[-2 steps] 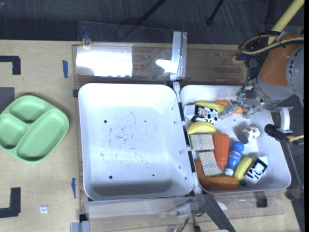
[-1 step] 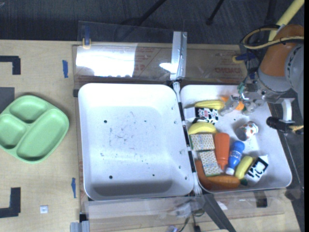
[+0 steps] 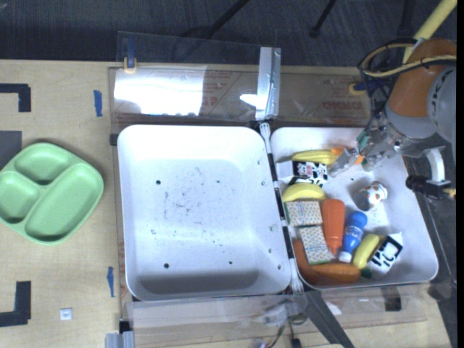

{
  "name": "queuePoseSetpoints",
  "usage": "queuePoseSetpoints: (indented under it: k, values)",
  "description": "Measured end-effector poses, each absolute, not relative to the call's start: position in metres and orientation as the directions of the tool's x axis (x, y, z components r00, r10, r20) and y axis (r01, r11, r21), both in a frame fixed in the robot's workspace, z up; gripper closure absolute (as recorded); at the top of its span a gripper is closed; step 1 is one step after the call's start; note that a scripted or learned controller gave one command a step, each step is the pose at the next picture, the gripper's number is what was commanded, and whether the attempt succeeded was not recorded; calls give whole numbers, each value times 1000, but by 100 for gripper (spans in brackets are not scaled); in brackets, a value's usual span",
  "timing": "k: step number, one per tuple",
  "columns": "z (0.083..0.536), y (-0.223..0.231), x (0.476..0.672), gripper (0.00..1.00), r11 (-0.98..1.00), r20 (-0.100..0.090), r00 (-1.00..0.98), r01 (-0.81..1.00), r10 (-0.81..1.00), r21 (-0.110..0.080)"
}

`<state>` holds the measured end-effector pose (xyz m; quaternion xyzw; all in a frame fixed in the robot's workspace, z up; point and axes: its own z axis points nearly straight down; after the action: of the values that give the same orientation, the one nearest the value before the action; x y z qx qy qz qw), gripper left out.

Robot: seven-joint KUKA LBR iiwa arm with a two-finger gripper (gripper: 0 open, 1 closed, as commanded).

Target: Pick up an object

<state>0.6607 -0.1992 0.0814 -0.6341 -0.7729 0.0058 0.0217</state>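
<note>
Hovering at about two o'clock over the right bin (image 3: 424,267), the hand (image 3: 373,145) sits low beside the top rim, and whether it is wide or narrow I cannot tell, since the wrist blocks it. Nothing is visibly gripped. Largest first: the left bin (image 3: 196,209) at the bench's centre shows bare, scuffed floor, while the right bin holds everything on offer, crowded toward its nine o'clock wall. An orange carrot-shaped toy (image 3: 333,223) stands among them, with a yellow banana (image 3: 313,156) at twelve o'clock, a blue bottle (image 3: 353,232) toward five, and a small round ball (image 3: 375,193) alone near the middle. That ball looks the likeliest pick: probably light and hard, apt to roll, best pinched across its widest part. A green divided plate (image 3: 47,192) rests at nine o'clock on the bench (image 3: 65,85).
</note>
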Motion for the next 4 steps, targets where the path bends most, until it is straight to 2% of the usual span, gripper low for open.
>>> queuePoseSetpoints:
  k: [1, 2, 3, 4]
  values:
    - [92, -204, 663, 100, 199, 9, -199, 980, 980, -25]
    - [85, -208, 647, 100, -292, 0, 292, 956, 956, -2]
    - [99, -211, 636, 100, -284, 0, 284, 959, 959, -1]
    - [99, -205, 637, 0, -278, 9, 278, 961, 961, -7]
